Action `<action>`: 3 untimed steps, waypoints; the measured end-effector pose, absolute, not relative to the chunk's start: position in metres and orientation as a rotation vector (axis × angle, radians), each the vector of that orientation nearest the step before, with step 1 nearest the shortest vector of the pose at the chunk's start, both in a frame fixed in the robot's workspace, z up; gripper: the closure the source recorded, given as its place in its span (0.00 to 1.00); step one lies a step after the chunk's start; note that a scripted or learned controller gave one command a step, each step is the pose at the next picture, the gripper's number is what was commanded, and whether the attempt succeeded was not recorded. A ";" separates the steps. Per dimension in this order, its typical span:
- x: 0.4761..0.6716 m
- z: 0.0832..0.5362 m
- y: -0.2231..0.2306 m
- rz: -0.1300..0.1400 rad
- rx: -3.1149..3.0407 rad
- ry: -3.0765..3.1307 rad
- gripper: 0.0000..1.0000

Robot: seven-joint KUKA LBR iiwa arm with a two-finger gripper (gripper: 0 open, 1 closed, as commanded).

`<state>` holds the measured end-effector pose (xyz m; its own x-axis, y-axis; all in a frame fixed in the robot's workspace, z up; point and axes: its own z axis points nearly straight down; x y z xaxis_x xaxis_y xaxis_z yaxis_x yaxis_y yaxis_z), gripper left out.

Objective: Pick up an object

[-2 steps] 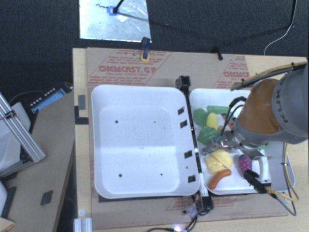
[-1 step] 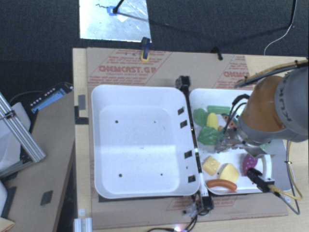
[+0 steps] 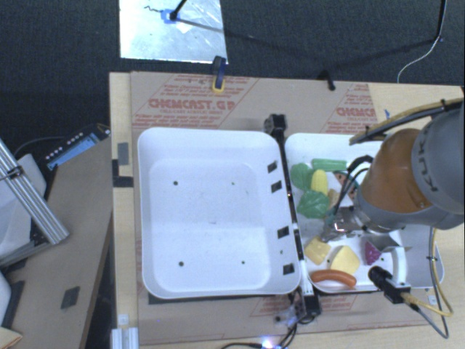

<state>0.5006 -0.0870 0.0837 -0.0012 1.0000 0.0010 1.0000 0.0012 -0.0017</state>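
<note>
My gripper [image 3: 336, 227] hangs low in the right bin [image 3: 305, 145], under the grey arm with its orange band. It sits among toy foods: a green leafy piece [image 3: 314, 204] just to its left, a yellow piece [image 3: 320, 181] and a green piece [image 3: 328, 165] behind it. In front of it lie a pale yellow chunk [image 3: 317, 251], a yellow wedge [image 3: 345, 259], a red-orange sausage shape [image 3: 333, 278] and a magenta piece [image 3: 371, 253]. The wrist hides the fingers.
The left bin [image 3: 211, 209] lies beside the right one, with a black clip-lined divider [image 3: 288, 195] between them. Both rest on a cardboard sheet [image 3: 189, 100]. Cables run over the arm at the right. A metal plate [image 3: 171, 20] lies at the back.
</note>
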 end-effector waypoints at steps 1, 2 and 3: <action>0.591 0.192 -0.026 -0.023 -2.216 -2.245 1.00; 0.620 0.240 0.042 -0.014 -2.211 -2.238 1.00; 0.670 0.183 0.094 -0.005 -2.212 -2.233 1.00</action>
<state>0.6704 0.0943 0.1826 -0.0091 1.0000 0.0013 1.0000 0.0091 0.0034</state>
